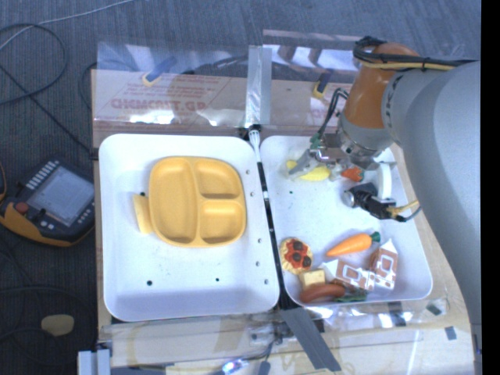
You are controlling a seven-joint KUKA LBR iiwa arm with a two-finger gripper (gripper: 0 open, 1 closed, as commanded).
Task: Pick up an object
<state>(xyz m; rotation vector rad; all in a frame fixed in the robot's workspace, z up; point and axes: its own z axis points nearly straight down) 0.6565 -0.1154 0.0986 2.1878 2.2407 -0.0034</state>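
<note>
My gripper (311, 162) is down at the far end of the right bin (414, 283), close to the divider between the bins. A small yellow toy (316, 176) lies right under it, partly hidden by the gripper, and whether it is gripped cannot be told. A small red piece (353, 173) sits just to the right of the yellow toy. Toy food is clustered at the near end of this bin: a pizza slice (296, 254), a carrot (350, 244), a cheese cube (314, 278), a sausage (320, 292) and a red-and-white carton (369, 270).
The left bin (125, 287) holds a yellow divided plate (197, 200) with a small yellow piece (141, 213) at its left edge. A handheld pendant (48, 203) lies on the floor at the left. The arm fills the right side above the right bin.
</note>
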